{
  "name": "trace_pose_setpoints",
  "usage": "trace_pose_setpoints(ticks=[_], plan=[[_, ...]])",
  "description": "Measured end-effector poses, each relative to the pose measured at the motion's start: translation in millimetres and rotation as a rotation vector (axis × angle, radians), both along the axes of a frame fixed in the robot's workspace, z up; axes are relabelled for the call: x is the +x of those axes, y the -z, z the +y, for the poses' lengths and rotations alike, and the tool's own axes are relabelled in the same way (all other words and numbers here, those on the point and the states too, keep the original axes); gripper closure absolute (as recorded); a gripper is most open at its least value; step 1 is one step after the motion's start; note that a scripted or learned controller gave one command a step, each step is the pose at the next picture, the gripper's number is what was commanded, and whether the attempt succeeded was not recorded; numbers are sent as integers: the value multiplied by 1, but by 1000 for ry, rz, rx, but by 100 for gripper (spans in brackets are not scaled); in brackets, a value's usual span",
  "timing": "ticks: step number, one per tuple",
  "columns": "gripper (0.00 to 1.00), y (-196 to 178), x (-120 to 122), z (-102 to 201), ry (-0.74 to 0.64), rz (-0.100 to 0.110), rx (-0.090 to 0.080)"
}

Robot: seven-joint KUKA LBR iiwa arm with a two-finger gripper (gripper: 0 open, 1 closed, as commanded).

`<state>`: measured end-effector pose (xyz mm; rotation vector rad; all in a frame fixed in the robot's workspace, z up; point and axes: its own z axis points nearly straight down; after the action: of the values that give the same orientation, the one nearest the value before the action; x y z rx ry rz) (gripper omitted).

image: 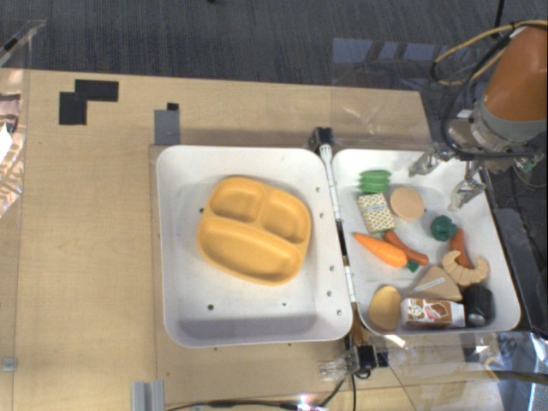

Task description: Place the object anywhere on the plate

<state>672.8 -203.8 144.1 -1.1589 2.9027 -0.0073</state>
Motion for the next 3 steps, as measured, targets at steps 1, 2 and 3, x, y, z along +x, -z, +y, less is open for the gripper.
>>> trace_pose_setpoints(ticks=[1,2,3], plan=[[0,0,0,0,0,0,0],[0,0,0,0,0,0,0],[0,0,0,0,0,0,0]])
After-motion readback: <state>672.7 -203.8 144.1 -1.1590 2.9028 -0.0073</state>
